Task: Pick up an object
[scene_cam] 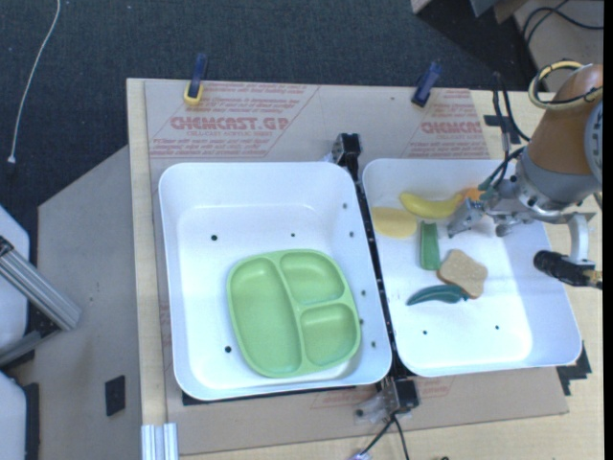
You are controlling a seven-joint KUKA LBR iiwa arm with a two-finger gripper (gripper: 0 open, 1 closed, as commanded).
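Note:
In the right bin (498,338) lie a yellow banana (428,204), a pale yellow round piece (394,222), a green stick (428,245), a tan slice of bread (464,272) and a teal curved piece (437,296). My gripper (481,222) hangs over the bin's upper right part, just right of the banana's end and above the bread. Its grey fingers (461,222) stand open, and only the white bin floor shows between them. A small orange bit (472,196) shows beside the gripper's left side.
The left bin (192,209) holds a green divided plate (292,310). A black clamp (347,148) sits between the bins at the back. Blue clips (426,84) pin the cardboard base. The arm's orange band (560,142) rises at the right edge.

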